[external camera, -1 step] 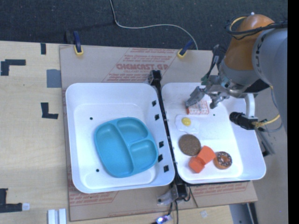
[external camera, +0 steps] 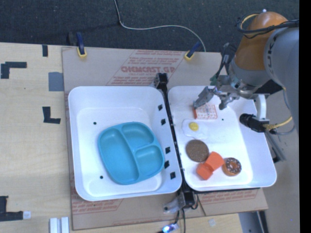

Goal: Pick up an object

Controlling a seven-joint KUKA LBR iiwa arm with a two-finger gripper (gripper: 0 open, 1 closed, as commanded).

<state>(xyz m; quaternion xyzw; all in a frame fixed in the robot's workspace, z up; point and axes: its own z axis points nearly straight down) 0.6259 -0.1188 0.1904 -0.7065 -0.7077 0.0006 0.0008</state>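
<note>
Looking down, we see the left bin [external camera: 82, 106] holding a blue divided tray [external camera: 130, 152]. At three o'clock, the right bin [external camera: 252, 149] carries the gripper [external camera: 214, 101], fingers spread and empty, above a red-and-white packet [external camera: 206, 112], with egg [external camera: 193, 126], brown patty [external camera: 197, 150], orange piece [external camera: 210, 164] and doughnut [external camera: 232, 166] toward six o'clock.

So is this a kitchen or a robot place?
Probably a robot lab, not a kitchen: a robot arm reaches over two white bins, and the fried egg and donut look like toys.
</note>
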